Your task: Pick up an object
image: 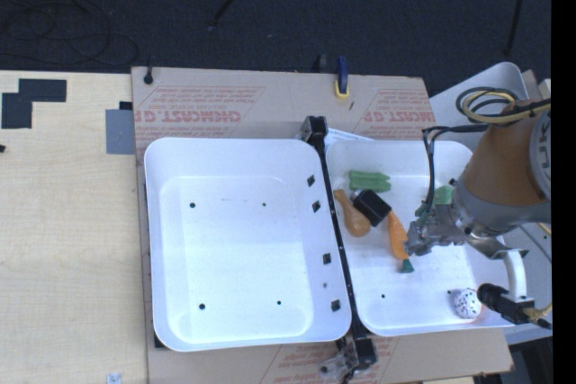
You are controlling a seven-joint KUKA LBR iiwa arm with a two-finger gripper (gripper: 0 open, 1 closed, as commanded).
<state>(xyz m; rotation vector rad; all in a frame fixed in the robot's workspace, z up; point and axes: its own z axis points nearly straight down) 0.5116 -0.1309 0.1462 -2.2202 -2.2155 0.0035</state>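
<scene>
1. The gripper (419, 245) is hanging low inside the right bin (423, 319), just beside the orange carrot-shaped piece (397, 235); whether it is spread or closed, I cannot tell, since the wrist is covering that part.
2. Nothing is showing as lifted, so the pick is looking not yet done: the approach seems complete, while closing on an object and raising it are remaining.
3. A small dark green bit (407, 265) is lying just below the gripper, touching or nearly touching the carrot-shaped piece's lower tip.
4. Further to the gripper's left, a black block (372, 208) is resting against a tan wooden peg (350, 215), with a green piece (370, 181) beyond them towards the far wall.
5. A white speckled ball (464, 304) is sitting well apart from the gripper, near the right bin's near corner.
6. Open floor is lying below and left of the gripper, giving room to shift; the central divider (329, 234) is standing past the peg, and the left bin (171, 193) lies beyond that.
</scene>
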